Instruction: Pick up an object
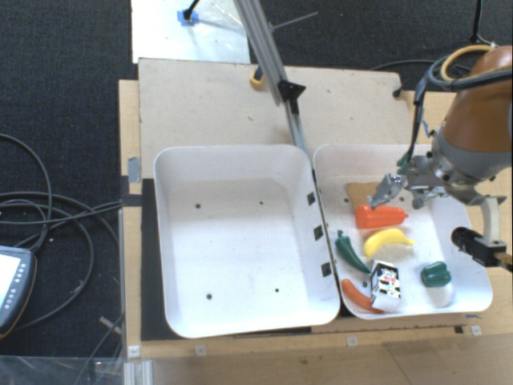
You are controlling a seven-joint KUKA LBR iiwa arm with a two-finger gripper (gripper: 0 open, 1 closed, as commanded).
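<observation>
My gripper (388, 192) hangs over the right bin (337, 160), its metal fingers spread apart just above the orange pepper-shaped toy (381, 216). Nothing sits between the fingers. Below the orange toy lies a yellow banana (388, 241). A dark green chili (349, 253) lies to the banana's left. A small white box with black and red print (386, 285) stands near the bin's front, beside an orange carrot-like piece (355, 293). A green pepper (435, 274) rests at the front right on a white object. A tan flat piece (362, 192) lies under the gripper.
The left bin (172, 167) stands beside the right one, sharing a divider wall with black clips (317, 232). A grey metal pole (268, 50) slants across the back board. Cables and a pendant (12, 283) lie on the floor at the left.
</observation>
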